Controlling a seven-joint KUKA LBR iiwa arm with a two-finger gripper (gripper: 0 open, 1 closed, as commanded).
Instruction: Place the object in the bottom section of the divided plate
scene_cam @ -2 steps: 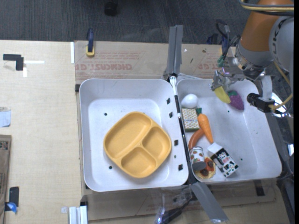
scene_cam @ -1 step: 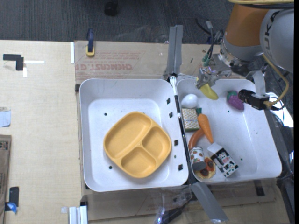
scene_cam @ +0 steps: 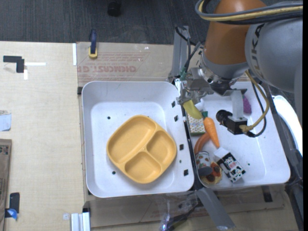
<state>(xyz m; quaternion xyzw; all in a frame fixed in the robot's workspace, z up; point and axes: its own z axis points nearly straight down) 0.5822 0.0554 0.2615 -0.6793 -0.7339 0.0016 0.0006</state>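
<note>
**Two bins, one plate waiting**

Several small toys crowd the right bin [scene_cam: 269, 167]: low in the frame a cow-patterned block [scene_cam: 231, 167], above it a carrot [scene_cam: 211, 131] and a yellow sponge-like block [scene_cam: 193, 110]. Left of centre sits the yellow divided plate [scene_cam: 141, 149]. Higher, the gripper [scene_cam: 192, 96] hovers over the yellow block; whether its jaws are parted or closed I cannot tell. That block is probably light and soft; pinch its long sides.
</note>
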